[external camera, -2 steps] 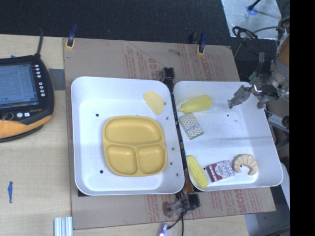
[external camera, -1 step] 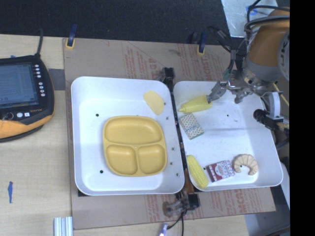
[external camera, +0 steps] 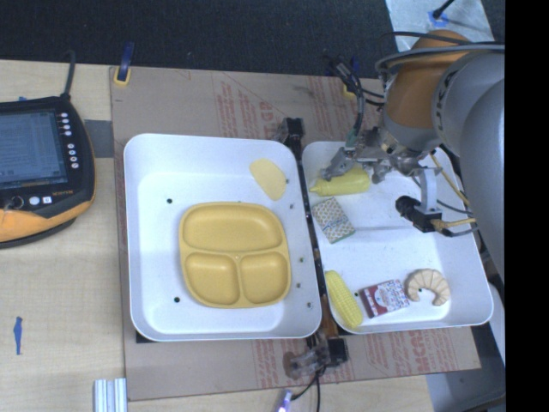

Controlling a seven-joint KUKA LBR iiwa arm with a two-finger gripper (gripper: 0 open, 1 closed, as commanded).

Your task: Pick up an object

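My jaws at the far end of the right bin

My jaws (external camera: 353,172) sit closed around a yellow banana-like piece (external camera: 341,184) in the right bin's (external camera: 467,316) far left corner. Near it lies a patterned packet (external camera: 333,219); further toward the near edge, a corn cob (external camera: 343,299), red packet (external camera: 383,298) and croissant (external camera: 428,286). The left bin (external camera: 146,230) holds a yellow divided tray (external camera: 233,253).

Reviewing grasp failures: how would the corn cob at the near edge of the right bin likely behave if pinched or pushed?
The corn cob looks rounded and elongated, so it would probably roll sideways if nudged. It seems a toy, likely light and stiff. It lies against the right bin wall, beside the small packet, which may crowd a grasp.
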